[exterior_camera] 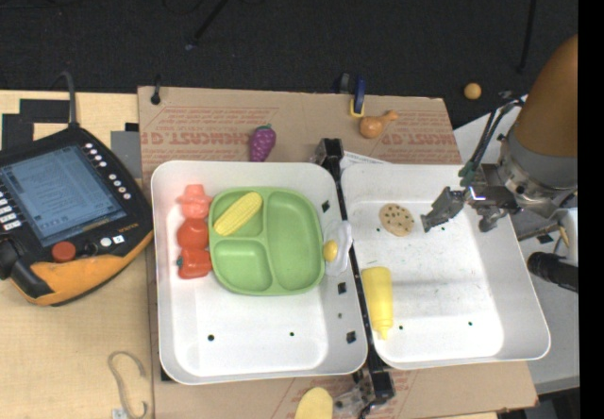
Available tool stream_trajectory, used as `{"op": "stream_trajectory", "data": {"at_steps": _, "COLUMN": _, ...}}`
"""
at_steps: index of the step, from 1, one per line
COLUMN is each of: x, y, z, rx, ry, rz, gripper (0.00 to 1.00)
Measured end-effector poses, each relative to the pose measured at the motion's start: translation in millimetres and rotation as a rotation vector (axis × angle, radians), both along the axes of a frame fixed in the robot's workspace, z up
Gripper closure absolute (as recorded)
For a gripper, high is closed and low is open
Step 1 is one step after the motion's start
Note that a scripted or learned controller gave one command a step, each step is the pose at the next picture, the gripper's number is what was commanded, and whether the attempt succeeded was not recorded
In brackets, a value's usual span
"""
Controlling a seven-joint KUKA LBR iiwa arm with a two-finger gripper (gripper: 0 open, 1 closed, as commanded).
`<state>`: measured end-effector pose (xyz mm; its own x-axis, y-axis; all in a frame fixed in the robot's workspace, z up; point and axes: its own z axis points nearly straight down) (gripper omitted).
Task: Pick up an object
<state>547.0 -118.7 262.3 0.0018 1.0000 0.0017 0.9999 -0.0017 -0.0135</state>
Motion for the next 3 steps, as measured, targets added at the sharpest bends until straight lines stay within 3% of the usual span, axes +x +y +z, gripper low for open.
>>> {"op": "stream_trajectory", "data": {"at_steps": 1, "x": 2, "y": 0, "z": 6, "rx": -0.002, "ry": -0.012, "rz": 0.002, "gripper": 0.0}}
{"op": "stream_trajectory", "data": {"at_steps": 3, "x": -8, "y": -5, "z": -94, "rx": 0.0, "ry": -0.005, "rz": 0.002, "gripper": 0.0}}
